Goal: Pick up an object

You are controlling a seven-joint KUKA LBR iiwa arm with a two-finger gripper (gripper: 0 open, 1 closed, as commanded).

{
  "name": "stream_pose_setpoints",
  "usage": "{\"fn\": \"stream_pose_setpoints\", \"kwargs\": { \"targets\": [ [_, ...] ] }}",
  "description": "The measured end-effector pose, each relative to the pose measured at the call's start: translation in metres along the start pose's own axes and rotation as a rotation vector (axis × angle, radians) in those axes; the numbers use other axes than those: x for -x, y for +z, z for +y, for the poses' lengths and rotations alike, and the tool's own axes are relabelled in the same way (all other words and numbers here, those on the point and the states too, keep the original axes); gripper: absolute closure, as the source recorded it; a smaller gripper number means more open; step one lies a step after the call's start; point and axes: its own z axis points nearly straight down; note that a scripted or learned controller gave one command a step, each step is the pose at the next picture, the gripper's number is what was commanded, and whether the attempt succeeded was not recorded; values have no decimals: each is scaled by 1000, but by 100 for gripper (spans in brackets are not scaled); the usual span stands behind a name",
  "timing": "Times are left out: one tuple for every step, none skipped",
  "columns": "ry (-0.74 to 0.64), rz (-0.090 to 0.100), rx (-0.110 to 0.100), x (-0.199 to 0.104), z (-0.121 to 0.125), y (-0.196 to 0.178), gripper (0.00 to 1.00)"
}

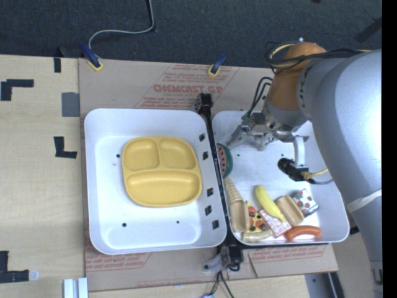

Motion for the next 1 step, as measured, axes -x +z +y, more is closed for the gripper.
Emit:
{"fn": "stream_pose_setpoints", "kwargs": {
  "targets": [
    [-4,11,-4,-8,14,1,0]
  ]
}}
